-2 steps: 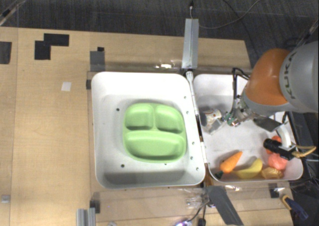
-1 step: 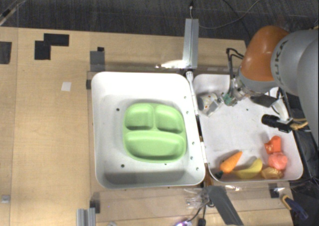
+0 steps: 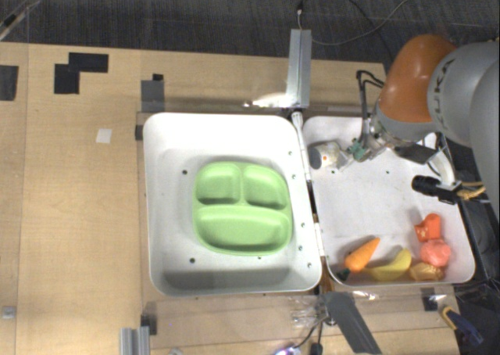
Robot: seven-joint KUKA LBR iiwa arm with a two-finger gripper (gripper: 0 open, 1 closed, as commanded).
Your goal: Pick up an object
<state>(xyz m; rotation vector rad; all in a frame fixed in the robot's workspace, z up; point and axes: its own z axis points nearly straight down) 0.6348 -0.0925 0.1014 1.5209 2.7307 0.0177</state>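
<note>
Reaching into the right bin [image 3: 367,213] from the right, the gripper [image 3: 328,155] sits low in the far-left corner, close to the wall — whether it is open or closed I cannot tell, and nothing is visibly held. The objects lie well apart from it along the near edge: an orange carrot [image 3: 362,253], a yellow piece [image 3: 393,264], red items [image 3: 432,242]. Closing here would likely catch nothing — or scrape the bin wall. The green tray [image 3: 238,209] sits in the left bin [image 3: 168,189].
</note>
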